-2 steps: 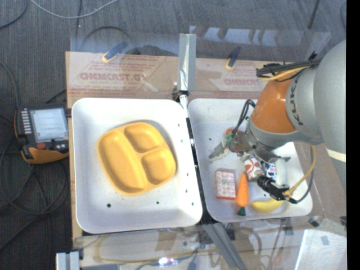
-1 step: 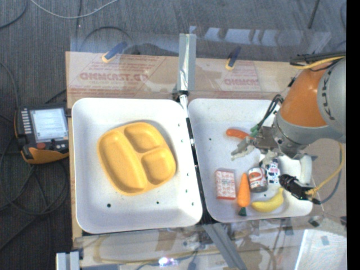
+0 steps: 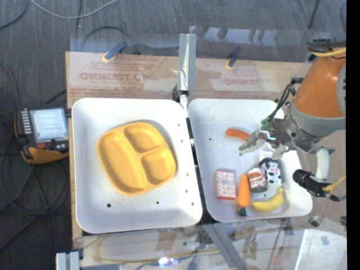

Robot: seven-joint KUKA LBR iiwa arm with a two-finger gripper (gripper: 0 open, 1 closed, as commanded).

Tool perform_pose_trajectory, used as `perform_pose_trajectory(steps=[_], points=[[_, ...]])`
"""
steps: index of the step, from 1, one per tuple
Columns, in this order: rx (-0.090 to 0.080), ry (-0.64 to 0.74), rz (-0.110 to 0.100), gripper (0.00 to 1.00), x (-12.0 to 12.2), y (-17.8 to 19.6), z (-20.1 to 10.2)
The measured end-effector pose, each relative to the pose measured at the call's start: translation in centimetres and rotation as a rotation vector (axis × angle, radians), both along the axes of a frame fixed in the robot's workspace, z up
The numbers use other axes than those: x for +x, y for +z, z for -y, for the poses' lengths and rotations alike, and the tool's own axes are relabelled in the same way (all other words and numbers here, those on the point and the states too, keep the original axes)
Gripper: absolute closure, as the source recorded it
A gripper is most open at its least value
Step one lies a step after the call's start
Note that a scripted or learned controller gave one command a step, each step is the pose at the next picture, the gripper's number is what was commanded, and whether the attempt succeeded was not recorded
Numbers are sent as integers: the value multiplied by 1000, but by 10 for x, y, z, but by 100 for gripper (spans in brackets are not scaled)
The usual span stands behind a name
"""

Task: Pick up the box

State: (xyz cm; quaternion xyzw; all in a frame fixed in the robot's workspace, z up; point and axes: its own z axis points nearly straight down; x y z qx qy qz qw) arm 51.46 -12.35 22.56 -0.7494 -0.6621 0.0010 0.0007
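From the overhead camera, the small flat red-and-white cardboard box (image 3: pixel 225 184) lies face-up near the front edge of the right-hand shallow white bin (image 3: pixel 214 117), towards its left wall. An orange plastic carrot (image 3: pixel 243 191) lies just beside its right side. The grey two-finger gripper (image 3: pixel 251 142) hangs over the bin's middle, its fingers spread and holding nothing, well short of the box. The box looks light and stiff, with a slightly slick printed skin that could dent under hard pressure. Its long edges seem the best hold, though the carrot crowds one.
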Motion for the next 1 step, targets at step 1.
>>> perform_pose_trajectory(steps=[1], points=[[0,-164,14,0,3,-134,-27]])
